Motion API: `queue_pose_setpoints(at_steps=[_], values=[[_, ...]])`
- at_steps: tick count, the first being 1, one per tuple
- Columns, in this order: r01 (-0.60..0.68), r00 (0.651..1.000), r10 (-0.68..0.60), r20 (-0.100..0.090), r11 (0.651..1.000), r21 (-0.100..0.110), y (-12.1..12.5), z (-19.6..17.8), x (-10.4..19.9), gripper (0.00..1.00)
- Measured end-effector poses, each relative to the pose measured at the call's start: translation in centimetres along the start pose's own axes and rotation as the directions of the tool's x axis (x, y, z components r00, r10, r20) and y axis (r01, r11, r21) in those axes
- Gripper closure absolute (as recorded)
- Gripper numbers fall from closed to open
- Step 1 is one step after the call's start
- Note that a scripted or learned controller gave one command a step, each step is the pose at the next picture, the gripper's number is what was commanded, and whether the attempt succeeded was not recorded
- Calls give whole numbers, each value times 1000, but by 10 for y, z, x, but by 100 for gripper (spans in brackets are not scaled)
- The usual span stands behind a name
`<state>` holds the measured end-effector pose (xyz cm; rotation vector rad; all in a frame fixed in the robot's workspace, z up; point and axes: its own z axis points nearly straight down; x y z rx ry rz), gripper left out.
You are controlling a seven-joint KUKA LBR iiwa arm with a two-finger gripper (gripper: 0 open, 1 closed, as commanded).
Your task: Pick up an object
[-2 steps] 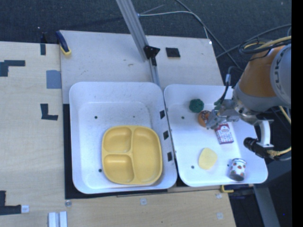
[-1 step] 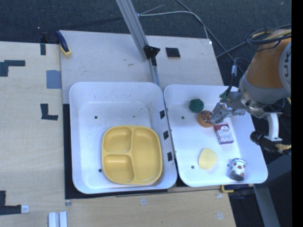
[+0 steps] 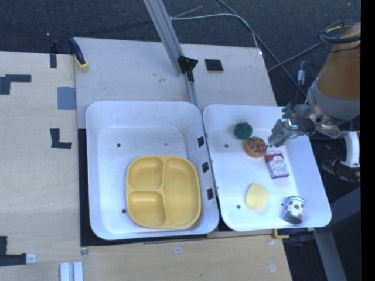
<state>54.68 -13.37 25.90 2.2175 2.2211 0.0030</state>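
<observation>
- Gripper (image 3: 276, 138) sits low over the right bin (image 3: 228, 206), near its far right side, just beside a small brown ring-shaped toy (image 3: 255, 147) that looks like a donut. From my feed I cannot tell its state; nothing visibly grasped.
- Candidate objects all lie in the right bin: green ball-like toy (image 3: 243, 130) at the far side, the donut just below it, red-and-white carton (image 3: 277, 164) just beside the donut, pale yellow lump (image 3: 256, 196) nearer me, small white-and-grey figure (image 3: 293, 209) at the near right corner.
- Left bin (image 3: 99, 157) holds a yellow divided plate (image 3: 163, 191); well apart from the arm.
- My guess: grasp not yet made; the donut or the carton is the nearest target.
- Risks as I see them:
- Donut and carton crowd each other, so a descent could land between them, nudge one aside and close on nothing.
- Donut is low and round; it may roll or slip out.
- Working close to the bin's right wall, the gripper could clip the rim.
- Carton lies flat, so little to pinch from above.
</observation>
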Motion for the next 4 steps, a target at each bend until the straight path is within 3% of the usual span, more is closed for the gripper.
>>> queue_pose_setpoints(at_steps=[4], values=[[4,1000,-4,-2,1000,8,-49,39,196,100]])
